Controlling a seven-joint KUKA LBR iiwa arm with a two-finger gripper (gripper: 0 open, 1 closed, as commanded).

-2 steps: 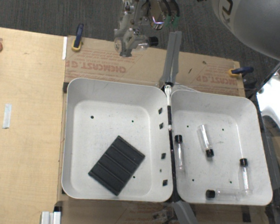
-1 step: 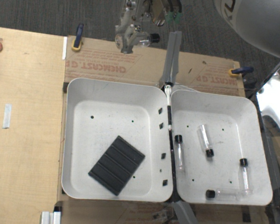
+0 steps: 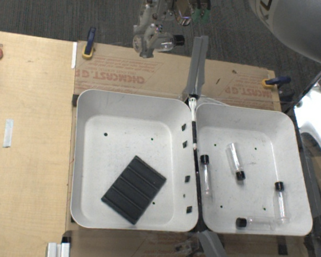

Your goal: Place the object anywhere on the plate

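Observation:
A black ribbed rectangular plate lies flat and askew in the front part of the left bin. Several clear tubes with black caps lie in the right bin: one along the left wall, one near the middle, one at the right, and one by the front wall. My gripper hangs high beyond the far edge of the left bin, over the cardboard, far from the tubes and the plate. I see nothing in it.
Brown cardboard lies under the bins, held by clamps at its far corners. A grey bar stands upright at the far end of the seam between the bins. The wooden bench spreads out to the left.

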